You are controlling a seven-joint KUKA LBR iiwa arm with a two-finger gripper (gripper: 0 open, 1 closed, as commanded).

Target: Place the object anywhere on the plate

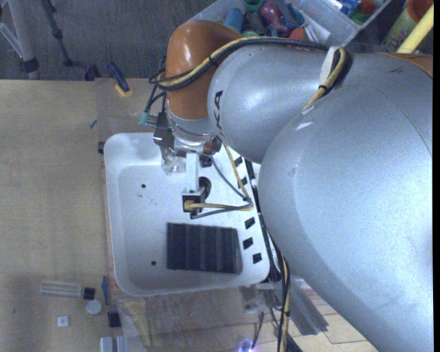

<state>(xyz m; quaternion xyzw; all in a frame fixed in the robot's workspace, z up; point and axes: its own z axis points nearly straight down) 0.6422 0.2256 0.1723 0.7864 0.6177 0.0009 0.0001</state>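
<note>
A black ribbed rectangular slab (202,248) lies flat on the floor of the left white bin (120,206), near its front right corner. My gripper (177,165) hangs below the orange wrist band over the bin's back part, up and to the left of the slab and apart from it. Nothing can be made out between its tips. The big grey arm covers the whole right side of the view, hiding the right bin.
Small loose parts and a clear tube (60,289) lie on the bench in front of the left bin. A blue clamp (121,84) sits on the bench behind it. A clear box of coloured toys (275,14) stands at the back.
</note>
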